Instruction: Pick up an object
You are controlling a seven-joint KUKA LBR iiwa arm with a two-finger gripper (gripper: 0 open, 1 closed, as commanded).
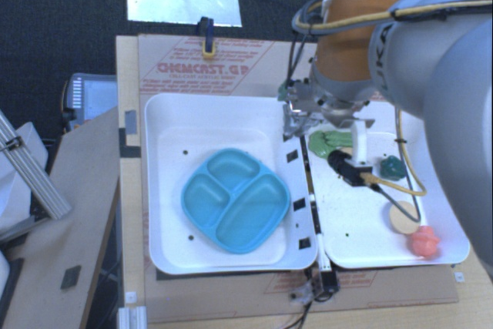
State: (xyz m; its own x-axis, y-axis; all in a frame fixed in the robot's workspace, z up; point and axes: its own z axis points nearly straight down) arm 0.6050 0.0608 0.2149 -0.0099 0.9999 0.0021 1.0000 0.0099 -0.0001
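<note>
We see claw (296,122) low over right bin (350,239), near green toy (331,140). Cannot tell claw's state. We think grab not done. Next: drop onto toy, squeeze, lift.

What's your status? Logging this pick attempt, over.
Gripper low over the bins' shared wall, fingers unclear. Nothing seen held. Green piece, teal object, pink object lie in right bin.

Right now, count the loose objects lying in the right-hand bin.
4 visible: a green flat piece below the gripper, a teal lump right of it, a tan disc and pink toy near the front. The arm may hide more.
</note>
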